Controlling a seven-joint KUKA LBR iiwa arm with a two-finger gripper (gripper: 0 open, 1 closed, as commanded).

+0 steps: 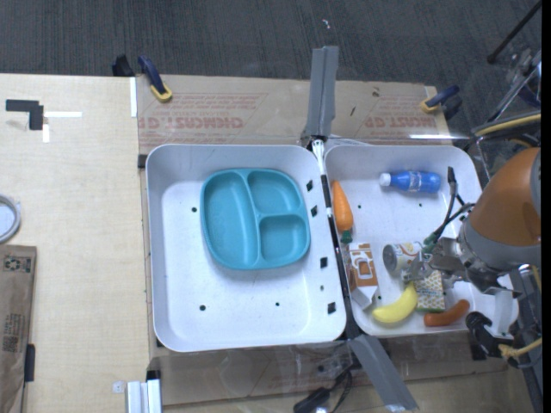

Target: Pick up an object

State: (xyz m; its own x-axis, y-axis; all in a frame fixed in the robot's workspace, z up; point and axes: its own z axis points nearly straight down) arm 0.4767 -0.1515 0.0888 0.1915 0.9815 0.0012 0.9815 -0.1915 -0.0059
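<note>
The right bin (370, 157) holds an orange carrot (343, 206) along its left wall and a blue bottle (411, 181) lying at the back. A small grey can (399, 256) sits in the middle. A yellow banana (396, 308) and a red sausage (445, 315) lie at the front, with an orange-and-white carton (363, 267) near them. My gripper (424, 270) reaches in from the right, low over a patterned packet (432, 289), just right of the can. I see nothing clearly held in it.
The left bin (172, 256) carries a blue divided plate (256, 218). A grey post (323, 93) rises behind the bins' shared wall. Cables (448, 218) trail across the right bin's right side. Tape roll (7, 219) and a brown bag (17, 317) lie far left on the bench.
</note>
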